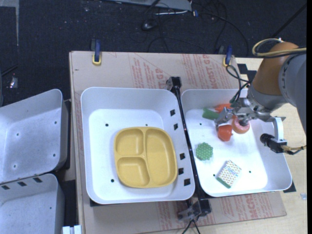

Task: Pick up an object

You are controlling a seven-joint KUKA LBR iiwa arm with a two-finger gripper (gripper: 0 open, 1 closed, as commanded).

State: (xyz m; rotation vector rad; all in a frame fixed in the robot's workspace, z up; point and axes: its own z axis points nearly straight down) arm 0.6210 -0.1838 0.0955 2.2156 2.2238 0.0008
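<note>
Grey metal ends in our gripper [233,117], low in the right bin [253,179] among a cluster of small red and orange objects [225,132]; whether it grasps one we cannot tell. We also see a green ball [204,151] and a patterned packet [228,173] nearer the front, and a yellow 3-section plate [145,156] in the left bin [97,130].

Red print on cardboard sheet [126,67] under bins, reversed/upside down, approx "DOT" – rest illegible
</note>
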